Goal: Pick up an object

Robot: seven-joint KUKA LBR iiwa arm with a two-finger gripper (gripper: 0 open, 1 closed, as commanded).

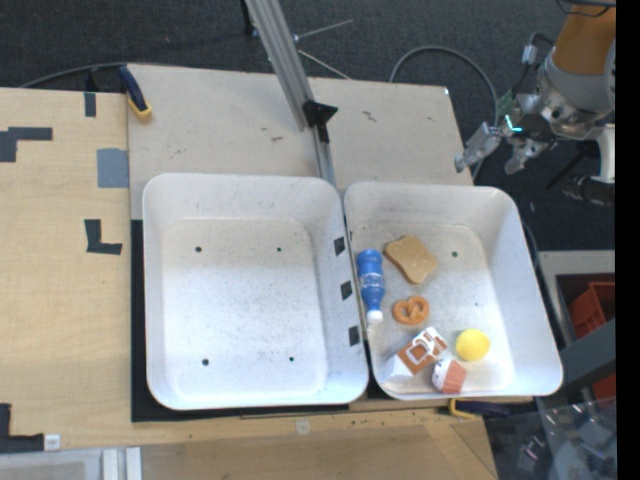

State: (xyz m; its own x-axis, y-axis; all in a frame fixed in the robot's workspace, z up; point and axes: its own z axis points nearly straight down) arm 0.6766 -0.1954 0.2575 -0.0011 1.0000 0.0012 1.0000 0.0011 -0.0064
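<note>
So the blue bottle [370,280] is lying along the right bin's [520,268] left wall. Right of the bottle, a tan bread slice [411,258] is sitting, a pretzel [410,311] just below that, then a red-and-white carton [423,351], with a yellow ball [473,345] beside it. The gripper [500,148] is hovering off the bin's upper right corner, fingers spread, pinching nothing.
</note>
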